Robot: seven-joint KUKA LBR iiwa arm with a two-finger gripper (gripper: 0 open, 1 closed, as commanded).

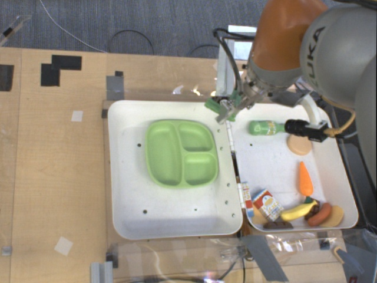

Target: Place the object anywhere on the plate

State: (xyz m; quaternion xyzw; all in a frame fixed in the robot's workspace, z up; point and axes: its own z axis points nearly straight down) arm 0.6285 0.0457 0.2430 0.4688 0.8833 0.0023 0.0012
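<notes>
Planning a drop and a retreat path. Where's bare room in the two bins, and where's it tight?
Free: all three compartments of the green plate, the left bin floor around it, and the right bin centre between the green bottle and carrot. Crowded: right bin's near corner, where carton, banana and sausage bunch.

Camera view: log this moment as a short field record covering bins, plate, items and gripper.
left bin: holds the green plate, three compartments, nothing on it
right bin: holds green bottle, tan disc, carrot, small carton, banana, sausage
gripper: above the divide between the bins, near their far edge
grip: a small green piece sits at its tip; hold unclear
</notes>
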